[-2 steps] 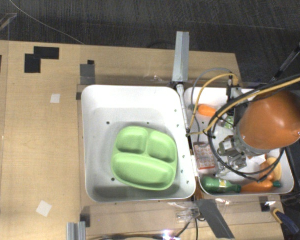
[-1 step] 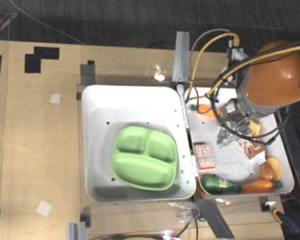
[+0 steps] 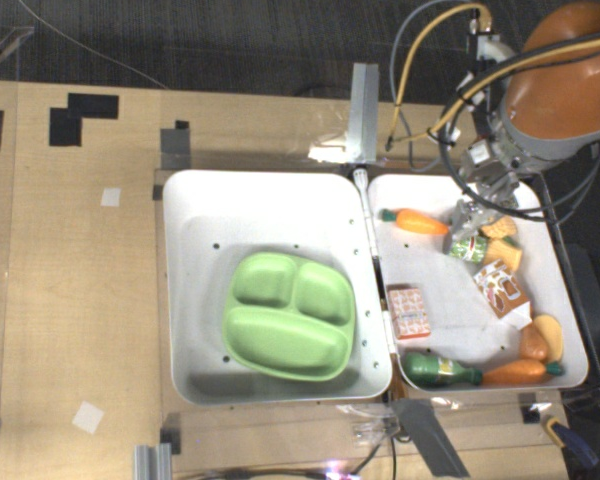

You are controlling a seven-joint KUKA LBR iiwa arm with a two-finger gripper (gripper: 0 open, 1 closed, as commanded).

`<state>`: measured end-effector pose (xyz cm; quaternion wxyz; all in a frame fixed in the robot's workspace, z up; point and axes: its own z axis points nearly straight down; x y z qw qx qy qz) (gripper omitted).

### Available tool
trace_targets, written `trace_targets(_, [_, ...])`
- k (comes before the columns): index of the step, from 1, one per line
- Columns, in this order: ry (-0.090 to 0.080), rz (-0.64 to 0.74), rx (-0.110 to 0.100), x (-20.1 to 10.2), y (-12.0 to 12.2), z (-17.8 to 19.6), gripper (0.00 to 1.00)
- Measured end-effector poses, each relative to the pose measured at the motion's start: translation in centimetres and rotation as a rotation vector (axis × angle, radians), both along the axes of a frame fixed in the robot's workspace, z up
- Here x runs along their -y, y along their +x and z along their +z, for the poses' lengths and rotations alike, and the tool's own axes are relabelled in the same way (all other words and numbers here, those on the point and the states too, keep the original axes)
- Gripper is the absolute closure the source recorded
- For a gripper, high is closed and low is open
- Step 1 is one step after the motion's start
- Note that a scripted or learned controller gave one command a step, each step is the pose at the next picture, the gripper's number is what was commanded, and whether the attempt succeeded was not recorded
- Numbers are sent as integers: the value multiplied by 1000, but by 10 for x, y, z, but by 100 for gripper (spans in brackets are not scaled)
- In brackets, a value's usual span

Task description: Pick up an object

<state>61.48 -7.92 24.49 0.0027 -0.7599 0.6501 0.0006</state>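
My gripper [image 3: 473, 211] hangs low over the back of the right bin [image 3: 447, 303], under the orange-banded wrist [image 3: 565, 68]. Directly below and in front of it lies a small green and white packet [image 3: 467, 249]; whether they touch is unclear. An orange carrot [image 3: 420, 222] lies just to the gripper's left. Tan bread-like pieces [image 3: 503, 243] sit just to its right. Nothing visibly hangs from the gripper.
The right bin also holds a pink box [image 3: 408, 311], a brown snack packet [image 3: 500, 288], a green bottle [image 3: 438, 370], a second carrot [image 3: 517, 372] and an orange-yellow fruit [image 3: 542, 338]. A green divided plate [image 3: 290, 313] lies in the left bin [image 3: 185, 268].
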Motion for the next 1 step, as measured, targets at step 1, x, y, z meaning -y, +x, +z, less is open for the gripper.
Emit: trace_targets(1, [3, -151, -2, -104, -5, 35, 100])
